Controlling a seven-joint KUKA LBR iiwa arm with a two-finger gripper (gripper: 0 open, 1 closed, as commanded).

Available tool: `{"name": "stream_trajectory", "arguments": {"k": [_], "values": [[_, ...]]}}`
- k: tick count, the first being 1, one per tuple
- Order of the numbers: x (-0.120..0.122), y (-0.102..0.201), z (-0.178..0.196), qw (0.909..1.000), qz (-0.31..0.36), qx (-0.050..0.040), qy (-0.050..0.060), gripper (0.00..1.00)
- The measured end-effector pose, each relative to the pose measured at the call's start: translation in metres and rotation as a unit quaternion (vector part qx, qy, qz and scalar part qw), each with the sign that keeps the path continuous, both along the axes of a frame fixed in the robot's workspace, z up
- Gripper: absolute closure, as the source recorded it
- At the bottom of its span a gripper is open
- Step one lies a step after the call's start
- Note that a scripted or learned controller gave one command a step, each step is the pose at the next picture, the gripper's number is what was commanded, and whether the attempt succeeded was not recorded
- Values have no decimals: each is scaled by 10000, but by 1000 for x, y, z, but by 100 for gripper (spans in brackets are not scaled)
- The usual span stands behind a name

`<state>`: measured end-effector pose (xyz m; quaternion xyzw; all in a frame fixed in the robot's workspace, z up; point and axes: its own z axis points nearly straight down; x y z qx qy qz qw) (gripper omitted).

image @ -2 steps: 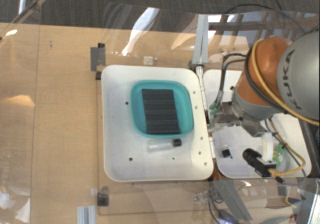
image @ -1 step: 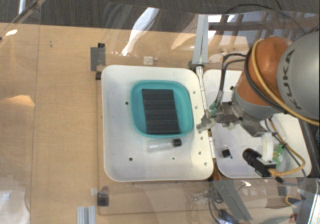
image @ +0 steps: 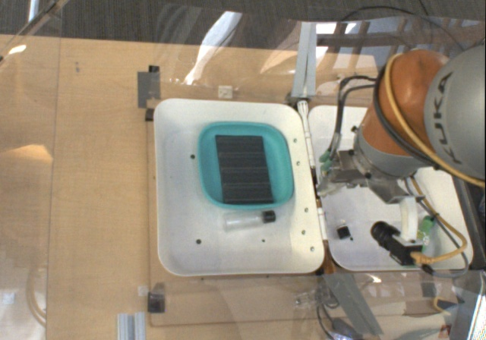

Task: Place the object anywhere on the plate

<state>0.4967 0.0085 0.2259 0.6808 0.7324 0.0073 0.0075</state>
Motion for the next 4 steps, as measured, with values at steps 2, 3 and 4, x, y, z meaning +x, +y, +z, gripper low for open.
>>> {"name": "stream_trajectory", "arguments": {"k": [2, 3, 4], "values": [[116, 4, 8, 9999, 61, -7, 83, 0], [162, 48, 60, 9999, -105, -3, 76, 0], [172, 33, 36, 9998, -167, -4, 91, 0]]}}
